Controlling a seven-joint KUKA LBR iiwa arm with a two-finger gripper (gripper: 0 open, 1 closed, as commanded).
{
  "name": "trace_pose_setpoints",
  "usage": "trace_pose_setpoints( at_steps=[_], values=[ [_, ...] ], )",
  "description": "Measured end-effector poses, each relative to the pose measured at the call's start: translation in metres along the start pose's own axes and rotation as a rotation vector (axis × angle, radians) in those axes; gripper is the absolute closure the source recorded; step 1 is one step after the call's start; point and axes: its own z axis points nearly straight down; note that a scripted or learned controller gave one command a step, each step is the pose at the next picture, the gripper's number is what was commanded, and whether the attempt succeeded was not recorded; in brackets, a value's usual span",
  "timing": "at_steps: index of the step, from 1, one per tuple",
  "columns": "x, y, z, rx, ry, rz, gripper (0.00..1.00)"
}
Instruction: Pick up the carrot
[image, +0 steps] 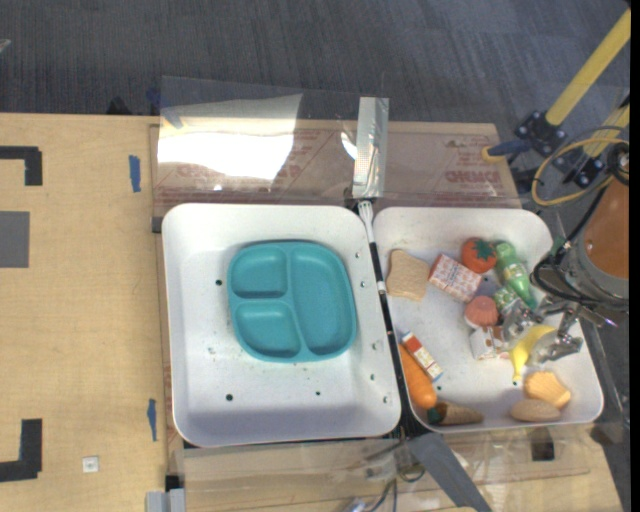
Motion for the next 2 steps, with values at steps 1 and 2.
trace_pose_setpoints(
  at_steps=[1,2],
  values=[
    [-0.022,-0.028,0.047,0.014,-0.005,-0.223,1.00],
    [0.029,-0.059,-0.052,0.003,0.002,-0.311,1.00]
  ],
)
